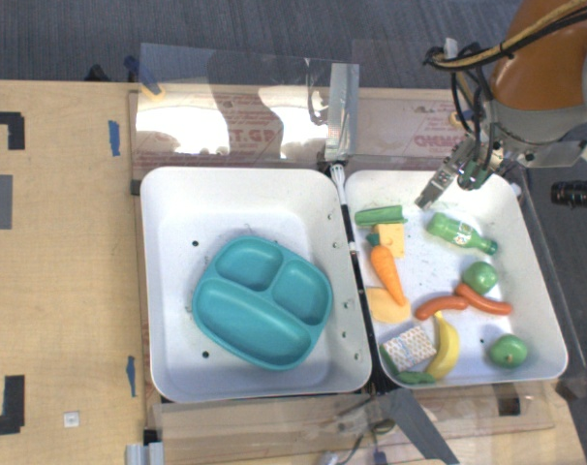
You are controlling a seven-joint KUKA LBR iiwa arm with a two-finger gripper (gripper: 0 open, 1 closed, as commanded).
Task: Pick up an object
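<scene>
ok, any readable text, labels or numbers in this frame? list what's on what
Red print on the cardboard strip behind the left bin: glare-washed and blurred, not readable.
Red print on the cardboard behind the right bin: looks upside down, too blurred to quote.
Label on the green bottle: too small to read.
Patterned packet by the banana: no legible words.
Teal divided plate: no markings visible.

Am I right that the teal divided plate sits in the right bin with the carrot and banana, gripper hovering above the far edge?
Not quite. In the camera view the teal divided plate lies alone in the left bin. The carrot and banana are in the right bin, and the gripper hovers above its far edge.
</scene>
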